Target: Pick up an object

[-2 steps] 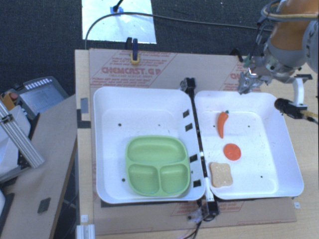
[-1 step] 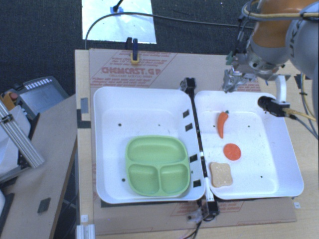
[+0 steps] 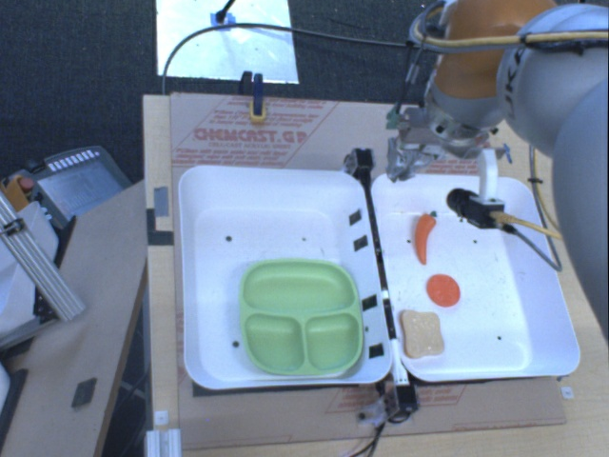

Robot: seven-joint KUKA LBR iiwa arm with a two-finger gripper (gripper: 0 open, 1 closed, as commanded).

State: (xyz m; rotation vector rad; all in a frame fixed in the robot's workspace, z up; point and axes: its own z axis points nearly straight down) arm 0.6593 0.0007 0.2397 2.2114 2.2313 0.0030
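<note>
The right bin [image 3: 542, 346] holds three small items. An orange carrot [image 3: 423, 237] lies near the bin's middle left, a red round slice [image 3: 442, 289] sits below it, and a tan slice of bread [image 3: 422, 333] rests by the front left corner. My gripper [image 3: 405, 163] hangs over the back left corner of this bin, above and a little left of the carrot, apart from all three items. Nothing shows in its grasp.
A green divided plate [image 3: 301, 316] lies in the left bin [image 3: 205, 255] toward its front. A black divider strip [image 3: 373, 255] runs between the bins. A black fitting with a yellow cable [image 3: 476, 208] hangs over the right bin's back. A grey device [image 3: 76, 184] stands at far left.
</note>
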